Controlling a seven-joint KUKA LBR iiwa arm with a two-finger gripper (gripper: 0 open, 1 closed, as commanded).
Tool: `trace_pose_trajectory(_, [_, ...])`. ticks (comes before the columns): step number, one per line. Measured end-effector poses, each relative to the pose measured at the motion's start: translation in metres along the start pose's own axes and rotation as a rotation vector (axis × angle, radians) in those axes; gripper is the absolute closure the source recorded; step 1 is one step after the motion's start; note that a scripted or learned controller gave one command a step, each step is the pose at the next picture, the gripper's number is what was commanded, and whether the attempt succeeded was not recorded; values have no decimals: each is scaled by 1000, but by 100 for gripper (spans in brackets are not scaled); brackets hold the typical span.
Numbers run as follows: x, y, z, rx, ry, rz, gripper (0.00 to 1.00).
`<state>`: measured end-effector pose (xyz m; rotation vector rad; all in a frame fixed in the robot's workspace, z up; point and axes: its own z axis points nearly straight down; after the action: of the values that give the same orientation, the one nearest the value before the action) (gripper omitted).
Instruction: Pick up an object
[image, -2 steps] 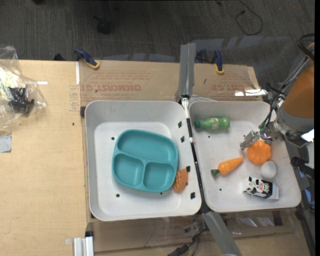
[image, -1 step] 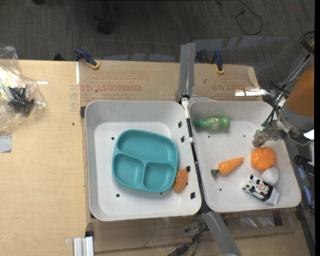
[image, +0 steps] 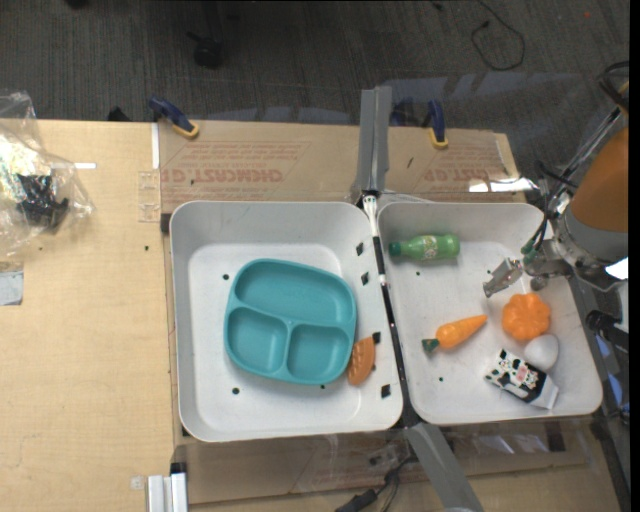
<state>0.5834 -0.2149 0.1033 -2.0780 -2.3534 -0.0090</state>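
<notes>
Lying in the right bin (image: 590, 400), the carrot (image: 458, 333) slants its long axis, green top toward the lower left, orange tip up-right, with bare floor around it. The gripper (image: 512, 275) hangs with fingers spread, pinching nothing, just above the orange pumpkin (image: 526, 316). Cardboard (image: 240, 165) reads "CHEMCYST", upside down.

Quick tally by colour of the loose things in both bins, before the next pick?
Orange: 3 - carrot, pumpkin, bread roll
Green: 1 - bottle
Teal: 1 - plate
White: 1 - egg
Black-and-white: 1 - carton
Total: 7
</notes>
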Motion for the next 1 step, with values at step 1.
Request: trace_pose_trajectory(1, [5, -41, 11, 4, 5, 14, 0])
